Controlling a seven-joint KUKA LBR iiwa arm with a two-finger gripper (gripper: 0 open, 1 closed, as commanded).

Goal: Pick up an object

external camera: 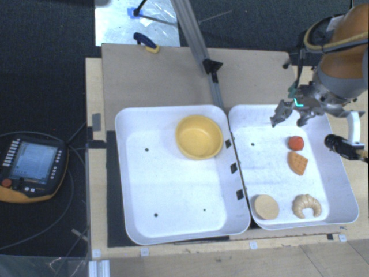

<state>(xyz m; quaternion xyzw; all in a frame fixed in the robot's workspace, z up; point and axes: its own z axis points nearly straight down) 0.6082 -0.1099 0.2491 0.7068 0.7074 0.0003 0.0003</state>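
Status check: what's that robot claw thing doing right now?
Pincer open, holding nothing, above right bin's far end. Nearest pick: red tomato, untouched, waffle piece just beyond. Nothing in the way.

Camera: single, fixed overhead | faces down at a slant | mid-distance | covers left bin point(130, 172), right bin point(340, 183), bench point(155, 74).

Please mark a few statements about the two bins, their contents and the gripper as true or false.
1. The yellow bowl sits in the left bin. True.
2. The gripper holds the tomato. False: it hovers open above the right bin, with nothing between its fingers.
3. The croissant lies beside the round cookie. True.
4. The waffle piece is inside the bowl. False: it lies in the right bin, just below the tomato.
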